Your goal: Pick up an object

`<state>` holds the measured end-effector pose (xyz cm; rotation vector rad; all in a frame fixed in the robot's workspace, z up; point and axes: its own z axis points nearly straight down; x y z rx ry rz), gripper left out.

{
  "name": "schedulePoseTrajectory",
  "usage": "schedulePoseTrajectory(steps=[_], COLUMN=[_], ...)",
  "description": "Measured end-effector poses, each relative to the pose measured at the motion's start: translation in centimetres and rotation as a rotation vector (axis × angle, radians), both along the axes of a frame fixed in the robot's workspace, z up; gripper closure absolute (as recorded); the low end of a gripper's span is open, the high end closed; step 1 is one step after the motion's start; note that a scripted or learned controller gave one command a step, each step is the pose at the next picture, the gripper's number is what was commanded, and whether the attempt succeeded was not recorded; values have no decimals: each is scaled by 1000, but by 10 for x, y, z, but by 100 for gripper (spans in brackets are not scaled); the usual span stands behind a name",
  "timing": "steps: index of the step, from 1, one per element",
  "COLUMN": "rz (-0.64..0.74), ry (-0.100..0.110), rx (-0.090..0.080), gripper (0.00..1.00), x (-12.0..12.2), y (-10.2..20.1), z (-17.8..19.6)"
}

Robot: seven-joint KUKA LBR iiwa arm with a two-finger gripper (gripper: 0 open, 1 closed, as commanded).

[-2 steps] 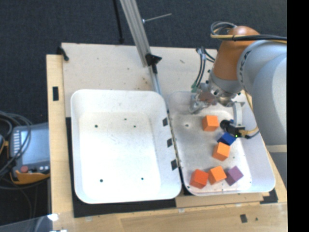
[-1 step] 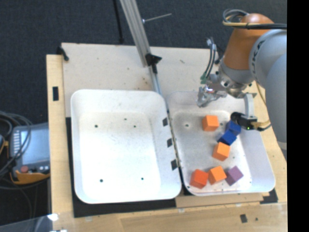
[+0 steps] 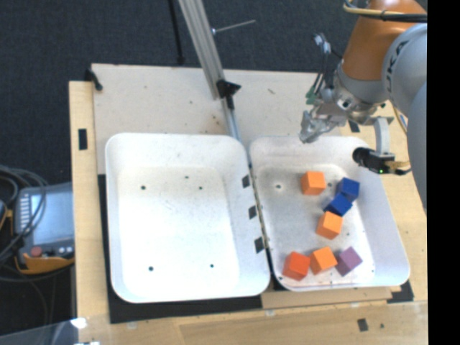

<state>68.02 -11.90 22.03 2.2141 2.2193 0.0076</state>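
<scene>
The end effector (image 3: 314, 130) is seen hanging above the far rim of the right bin (image 3: 388, 225), nothing between its tips. Whether it is released or clenched cannot be told; the tips are too small and blurred. No object is grasped.

The task's candidates are all found in the right bin, below and nearer the camera than the end effector. An orange cube (image 3: 313, 182) lies closest to it, just below. Two blue cubes (image 3: 343, 196) are set touching, a little further and to the arm's side. A second orange cube (image 3: 330, 224) sits just beyond the blue pair. A row of three is found furthest from the end effector, at the near rim: a red-orange cube (image 3: 296, 265), an orange cube (image 3: 324, 259) and a purple cube (image 3: 348, 260), touching or nearly so.

The lone orange cube is judged the easiest pick, since it stands apart on all sides; the clustered ones leave little room for fingers.

The cubes look like matte foam or painted wood, sharp-edged, tilted at random angles, as if dropped. The bins are shallow white plastic with rounded corners, speckled with dirt. The left bin (image 3: 129, 157) lies well away from the end effector. Both rest on a pale wooden table (image 3: 158, 95). The task is judged not yet begun: approach stage.
</scene>
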Motion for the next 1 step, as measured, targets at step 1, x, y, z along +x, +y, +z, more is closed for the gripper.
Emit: schedulePoseTrajectory(steps=[1], rz=[1], ry=[1], rx=[0], gripper=[100], x=[-1], y=[3], z=[46])
